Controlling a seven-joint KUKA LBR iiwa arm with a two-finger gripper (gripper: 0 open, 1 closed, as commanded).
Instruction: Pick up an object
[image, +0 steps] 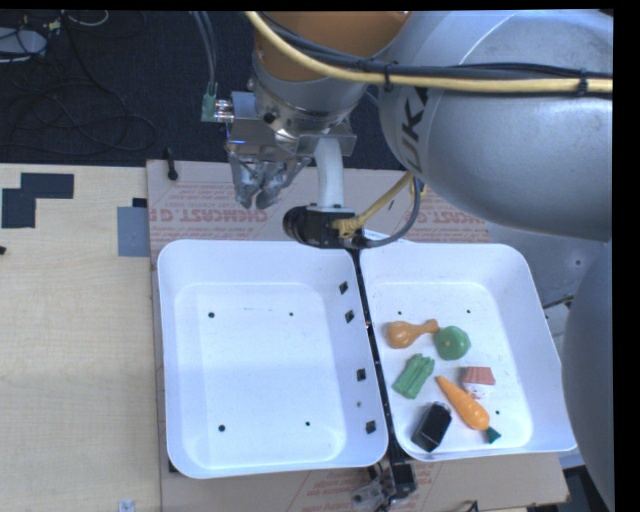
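All the objects lie in the right bin (520, 300): an orange drumstick-shaped toy (411, 333), a round green toy (452, 343), a ribbed green piece (413, 377), a small red and white piece (478, 377), an orange carrot (463, 402) and a black block (432, 426). My gripper (263, 192) hangs high over the back edge of the left bin (185, 300), well away from these objects. I see nothing in it.
The two white bins sit side by side on cardboard (200, 212), parted by a black divider strip (365, 340). The big grey arm (500, 110) spans the upper right. A pale wooden bench (70, 350) extends to the left.
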